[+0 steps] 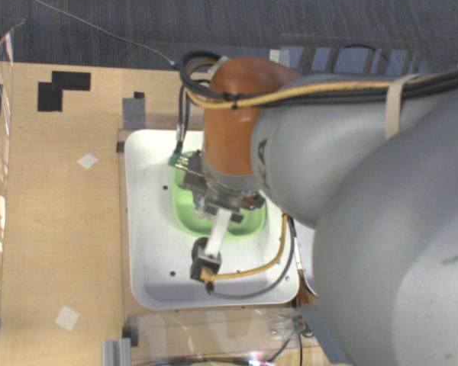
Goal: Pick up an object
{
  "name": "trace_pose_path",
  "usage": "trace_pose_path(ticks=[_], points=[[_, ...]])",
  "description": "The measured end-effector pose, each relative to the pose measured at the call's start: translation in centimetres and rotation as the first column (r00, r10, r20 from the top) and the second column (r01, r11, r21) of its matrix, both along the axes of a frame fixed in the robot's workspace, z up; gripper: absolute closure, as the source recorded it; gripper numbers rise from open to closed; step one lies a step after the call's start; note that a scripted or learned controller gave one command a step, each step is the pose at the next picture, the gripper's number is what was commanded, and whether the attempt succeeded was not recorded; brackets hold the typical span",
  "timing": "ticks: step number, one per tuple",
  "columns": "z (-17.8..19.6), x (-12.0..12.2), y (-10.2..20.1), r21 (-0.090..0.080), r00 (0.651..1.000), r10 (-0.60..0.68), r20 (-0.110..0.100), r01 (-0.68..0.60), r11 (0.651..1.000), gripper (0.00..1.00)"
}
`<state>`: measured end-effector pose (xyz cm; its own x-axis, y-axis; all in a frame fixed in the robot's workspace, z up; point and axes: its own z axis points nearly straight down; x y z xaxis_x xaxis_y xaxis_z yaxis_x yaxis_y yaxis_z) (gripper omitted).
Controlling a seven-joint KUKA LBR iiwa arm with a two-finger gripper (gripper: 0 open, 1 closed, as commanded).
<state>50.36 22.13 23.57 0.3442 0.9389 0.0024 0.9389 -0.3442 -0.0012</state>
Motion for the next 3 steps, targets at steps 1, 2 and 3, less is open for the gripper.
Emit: trace_pose_path(ticks=[1,2,3], points=[[-3.65,-1.76,1.44,-0.004,0.901,-0.433,-0.002,0.433,0.901,1.00],[-4.35,-1.67,1.33,-0.001,0.678,-0.735,-0.002,0.735,0.678,1.00],[-3.96,-1.56,1.33,-0.001,0.526,-0.850,-0.002,0.850,0.526,1.00]])
